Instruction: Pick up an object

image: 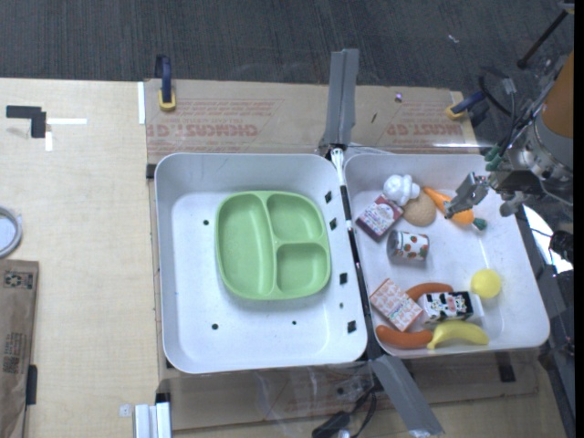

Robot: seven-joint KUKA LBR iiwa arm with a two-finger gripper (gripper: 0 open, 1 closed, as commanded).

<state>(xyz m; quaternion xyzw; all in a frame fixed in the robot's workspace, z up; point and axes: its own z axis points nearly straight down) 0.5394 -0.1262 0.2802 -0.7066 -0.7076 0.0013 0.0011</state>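
Observation:
The right bin (pixel 534 272) holds several toy foods. An orange carrot (pixel 442 198) lies beside a tan potato (pixel 420 212) and a white garlic bulb (pixel 400 187). Below them are a small can (pixel 408 246), a yellow lemon (pixel 486 283), a banana (pixel 459 336) and a cow-patterned carton (pixel 447 307). My gripper (pixel 488 203) hangs over the bin's upper right part, just right of the carrot. Its fingers stand apart with nothing between them.
The left bin (pixel 182 318) holds a green divided plate (pixel 274 245). A red-and-white packet (pixel 379 219), a pink box (pixel 394 304) and two red sausages (pixel 402 338) also lie in the right bin. Clamps and a grey post (pixel 342 99) stand behind the bins.

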